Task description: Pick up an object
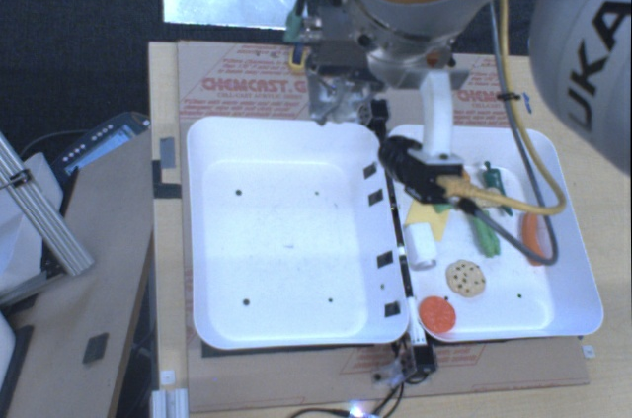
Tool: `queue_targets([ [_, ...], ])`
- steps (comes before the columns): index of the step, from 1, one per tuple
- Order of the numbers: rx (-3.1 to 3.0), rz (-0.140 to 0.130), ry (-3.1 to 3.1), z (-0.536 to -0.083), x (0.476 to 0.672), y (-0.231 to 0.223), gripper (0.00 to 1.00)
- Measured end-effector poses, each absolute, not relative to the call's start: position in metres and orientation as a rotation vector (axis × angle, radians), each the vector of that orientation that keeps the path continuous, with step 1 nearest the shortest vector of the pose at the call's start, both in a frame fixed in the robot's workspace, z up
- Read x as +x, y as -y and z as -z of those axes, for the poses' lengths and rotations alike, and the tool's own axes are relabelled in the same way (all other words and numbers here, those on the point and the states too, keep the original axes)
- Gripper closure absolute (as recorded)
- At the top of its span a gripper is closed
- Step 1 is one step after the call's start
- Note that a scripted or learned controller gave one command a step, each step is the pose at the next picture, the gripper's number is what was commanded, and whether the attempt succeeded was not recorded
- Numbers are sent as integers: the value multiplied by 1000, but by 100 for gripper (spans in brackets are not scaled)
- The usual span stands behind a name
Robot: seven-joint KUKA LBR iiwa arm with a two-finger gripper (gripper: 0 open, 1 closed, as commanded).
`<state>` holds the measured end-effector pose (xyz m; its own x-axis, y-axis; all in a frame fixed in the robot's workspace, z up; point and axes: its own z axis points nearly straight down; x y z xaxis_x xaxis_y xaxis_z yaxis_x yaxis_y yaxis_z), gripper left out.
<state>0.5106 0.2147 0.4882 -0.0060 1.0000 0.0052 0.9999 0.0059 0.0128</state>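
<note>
A round, speckled cookie (464,279) lies flat in the right bin (525,299), near its front. Beside it are a flat red disc (437,314), a stubby white cylinder (423,248) and a slim green piece (485,236). The gripper (341,105) hangs over the far rim of the smooth left bin (286,238); whether it is apart or together cannot be told. The board (247,85) beneath reads "CHEMCAST" in red.

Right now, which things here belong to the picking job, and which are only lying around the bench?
For the job:
gripper
right bin
cookie
orange disc
white block
green piece

Just lying about:
keypad device
metal rail
printed cardboard sheet
</note>
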Motion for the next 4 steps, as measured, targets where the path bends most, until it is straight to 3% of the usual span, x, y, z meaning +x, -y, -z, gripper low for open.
queue_targets([
  [1, 2216, 16, -2234, -371, 484, -235, 100],
  [2, 2210, -30, -2223, -533, 487, -228, 100],
  [3, 2222, 15, -2226, -411, 485, -235, 100],
  [4, 2213, -25, -2223, -543, 487, -222, 100],
])
